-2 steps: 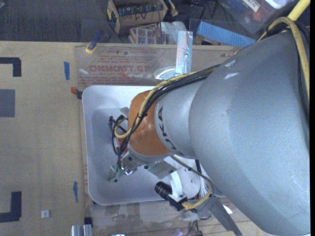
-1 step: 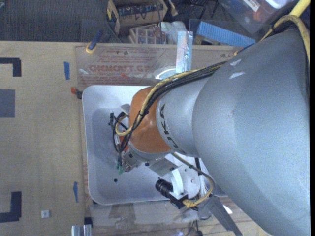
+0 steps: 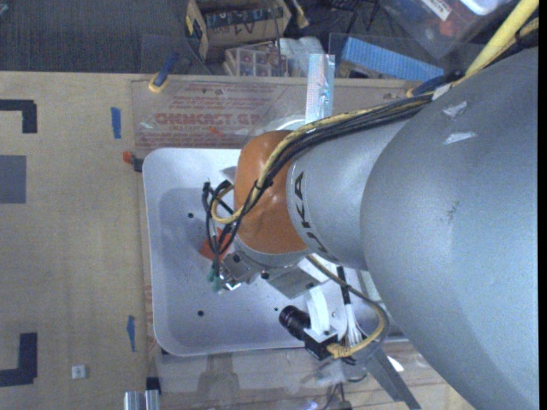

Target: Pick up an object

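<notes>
The grey arm with its orange band [image 3: 265,195] reaches from the right down into the white bin [image 3: 171,314]. Its wrist and gripper [image 3: 224,273] sit low over the bin's middle. A small red object [image 3: 208,248] peeks out at the left edge of the wrist, lying on the bin floor. A bit of green [image 3: 215,278] shows just under the gripper end. The arm's body hides the gripper's tips and much of the bin.
The bin's left wall and front rim [image 3: 214,346] are in sight, with bare floor along the left and front. A black cylinder and white bracket [image 3: 301,321] hang off the arm near the front rim. Boxes and clutter [image 3: 239,20] lie beyond the bench's far edge.
</notes>
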Controlling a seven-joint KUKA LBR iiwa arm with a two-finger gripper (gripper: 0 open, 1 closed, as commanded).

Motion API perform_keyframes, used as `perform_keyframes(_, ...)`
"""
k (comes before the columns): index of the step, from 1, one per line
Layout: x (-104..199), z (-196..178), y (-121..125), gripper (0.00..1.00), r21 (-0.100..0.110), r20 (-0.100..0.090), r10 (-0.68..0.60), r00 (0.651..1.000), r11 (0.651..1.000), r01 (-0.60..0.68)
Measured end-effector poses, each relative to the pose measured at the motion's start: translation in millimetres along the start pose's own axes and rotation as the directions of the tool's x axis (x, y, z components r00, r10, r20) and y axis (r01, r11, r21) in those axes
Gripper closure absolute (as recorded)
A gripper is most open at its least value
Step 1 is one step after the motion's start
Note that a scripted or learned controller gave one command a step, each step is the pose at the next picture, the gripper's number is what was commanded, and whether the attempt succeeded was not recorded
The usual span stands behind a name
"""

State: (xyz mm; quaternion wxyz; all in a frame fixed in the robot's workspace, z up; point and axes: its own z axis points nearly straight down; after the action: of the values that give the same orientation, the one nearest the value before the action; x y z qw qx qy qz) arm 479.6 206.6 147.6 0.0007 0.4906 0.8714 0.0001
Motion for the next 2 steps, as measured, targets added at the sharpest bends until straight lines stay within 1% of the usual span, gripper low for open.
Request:
perform_keyframes(1,-2.4,-41.5,-1.6,1.00,-0.002,0.001,-0.106,0.994,0.994,0.106)
perform_keyframes(2,-2.2,-51.3,-0.3,1.00,-0.004,0.003,-0.108,0.994,0.994,0.108)
